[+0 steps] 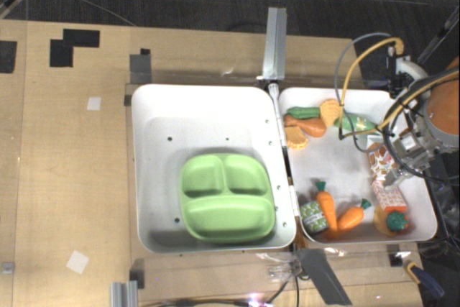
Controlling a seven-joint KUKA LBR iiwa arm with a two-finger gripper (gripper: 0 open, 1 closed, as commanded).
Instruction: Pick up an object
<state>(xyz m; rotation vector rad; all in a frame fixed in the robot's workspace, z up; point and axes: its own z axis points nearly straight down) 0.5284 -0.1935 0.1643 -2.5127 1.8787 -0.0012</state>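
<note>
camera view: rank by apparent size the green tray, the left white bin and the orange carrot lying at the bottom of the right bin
1. left white bin
2. green tray
3. orange carrot

The gaps are wide, so the slanted view does not affect the order.

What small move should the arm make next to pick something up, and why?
Probably lower straight down. The gripper hovers in the right bin above a red-and-white packet, and nothing shows between its fingers, so that packet looks like the nearest thing to grab.

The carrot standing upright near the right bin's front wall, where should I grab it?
Grip the carrot across its orange middle, coming straight down. Its long body runs front to back, so close from left and right. A green can touches its left side and another carrot lies right, leaving little room.
</note>
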